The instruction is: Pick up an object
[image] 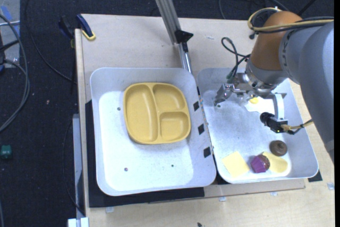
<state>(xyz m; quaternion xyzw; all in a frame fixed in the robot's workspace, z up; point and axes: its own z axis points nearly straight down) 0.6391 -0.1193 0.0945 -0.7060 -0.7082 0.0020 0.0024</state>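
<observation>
Camera view from above takes in the desk (pixel 133 34) with two shallow white bins side by side. The left bin (pixel 106 167) holds a yellow divided plate (pixel 156 112), lying flat with three compartments, near the bin's upper middle.

The grey arm (pixel 308 56) with its orange band (pixel 273 40) comes in from the right and bends down over the upper part of the right bin (pixel 234 130). Its pincer (pixel 226 94) sits low above the bin floor near the upper left corner, and from this slant its fingers look spread a little with nothing between them, though the parts are small and partly dark, so that reading is tentative. Just beside the wrist, a small pale yellow object (pixel 254 101) peeks out, partly hidden by the pincer body.

Along the lower edge of the right bin lie the other things, well apart from the pincer: a pale yellow square block (pixel 235 164), a purple object (pixel 260 163) just beside it, a yellow round piece (pixel 280 165) touching the purple one on its far side, and a brown round object (pixel 278 148) just above those.
</observation>
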